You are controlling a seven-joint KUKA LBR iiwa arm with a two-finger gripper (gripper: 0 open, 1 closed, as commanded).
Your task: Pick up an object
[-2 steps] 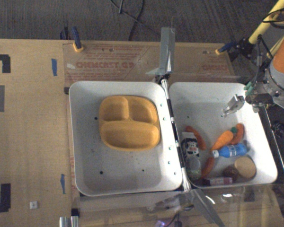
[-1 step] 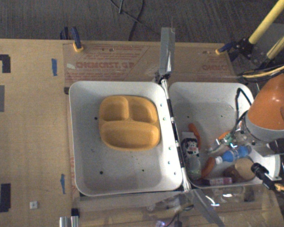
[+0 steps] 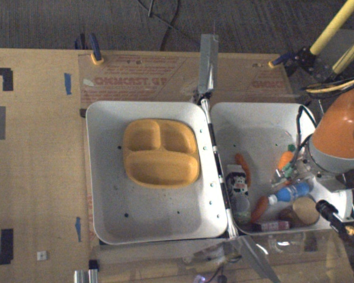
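Note:
My gripper (image 3: 288, 173) hangs low over the right side of the right bin (image 3: 253, 122), under the arm's orange band (image 3: 341, 128). Directly around it lie an orange toy piece (image 3: 285, 158) and a small blue and white bottle (image 3: 292, 192). Further left in the same bin are an orange carrot-like stick (image 3: 242, 161), a small bottle with a black and white label (image 3: 239, 188) and a red sausage shape (image 3: 259, 208). A tan round object (image 3: 307, 211) and a pink bar (image 3: 274, 224) sit at the near edge.
The left bin (image 3: 106, 205) holds a yellow divided plate (image 3: 161, 153). A metal divider post (image 3: 207, 63) stands between the bins at the back. Cables and yellow bars (image 3: 336, 22) crowd the far right.

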